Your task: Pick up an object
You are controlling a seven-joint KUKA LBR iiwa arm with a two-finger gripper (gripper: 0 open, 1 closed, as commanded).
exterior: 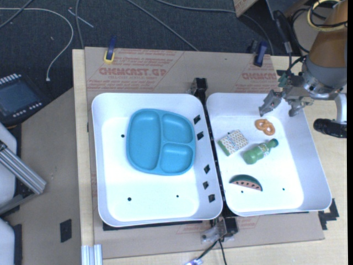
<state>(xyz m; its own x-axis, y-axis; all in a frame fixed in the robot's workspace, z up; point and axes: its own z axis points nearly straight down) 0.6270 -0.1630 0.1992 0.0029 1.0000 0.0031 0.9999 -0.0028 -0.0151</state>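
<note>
At the upper right of the frame, the two-finger gripper hangs over the far edge of the right-hand shallow white bin, its fingers spread apart and clamped on nothing. Candidate objects lie in that bin: a small orange pretzel-shaped piece just below the gripper, a green plastic bottle, a patterned square block and a watermelon-slice toy. The pretzel piece is judged the nearest target. Centre the fingers over it, descend vertically, and close only once both fingers straddle it. The blue divided plate occupies the left bin.
</note>
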